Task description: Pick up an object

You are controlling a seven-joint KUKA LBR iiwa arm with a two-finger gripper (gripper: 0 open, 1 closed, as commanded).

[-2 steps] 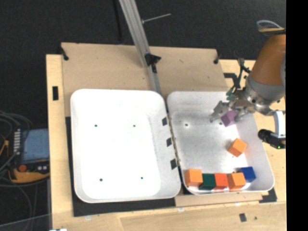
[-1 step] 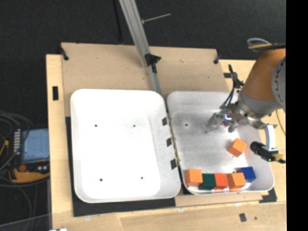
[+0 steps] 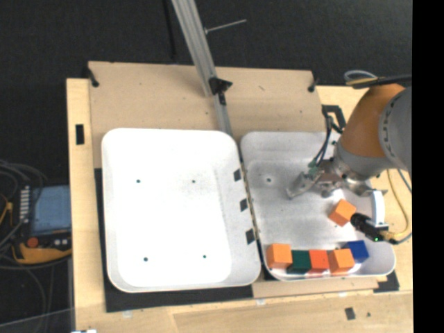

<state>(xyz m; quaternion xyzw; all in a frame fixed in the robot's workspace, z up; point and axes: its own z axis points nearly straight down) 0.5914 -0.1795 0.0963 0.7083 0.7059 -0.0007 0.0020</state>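
A: What sits nearest us?
B: The counter (image 3: pixel 208 311) edge, then the left bin (image 3: pixel 173 207), white and bare-floored. Right of it, the right bin (image 3: pixel 277 165) has blocks lined along its near wall: orange block (image 3: pixel 279 254), green block (image 3: pixel 300 261), two more orange ones, blue block (image 3: pixel 358 250).
A: And the end effector?
B: The end effector (image 3: pixel 305 184) is low over the right bin's floor, holding nothing; a tilted orange cube (image 3: pixel 341 213) lies just beside the wrist. Open or closed, I cannot tell.
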